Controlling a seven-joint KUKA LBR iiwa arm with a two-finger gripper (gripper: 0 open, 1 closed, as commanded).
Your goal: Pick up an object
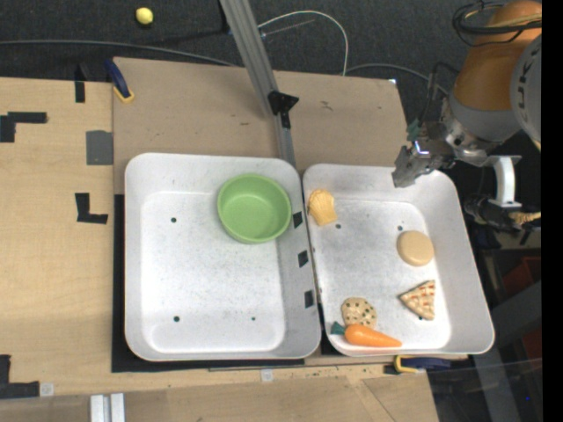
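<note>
**A:** What's in the two bins?

**Me:** Take the green bowl [254, 207] as the marker. It sits in the left bin [158, 271], toward that bin's far right corner, upright. Everything else lies in the right bin [457, 236], on the other side of the divide from the bowl.

**A:** Such as?

**Me:** A yellow lump [322, 207] just right of the bowl, across the shared rims. Further right and nearer the camera, a round bun [415, 248]. Below that, a pizza slice [420, 299]. Near the front edge, a cookie [357, 310] touching a carrot [373, 337].

**A:** And you?

**Me:** My gripper [406, 174] hangs over the right bin's far rim, well right of the bowl, apart from every piece. I cannot tell how wide it is set; nothing shows in it.
</note>
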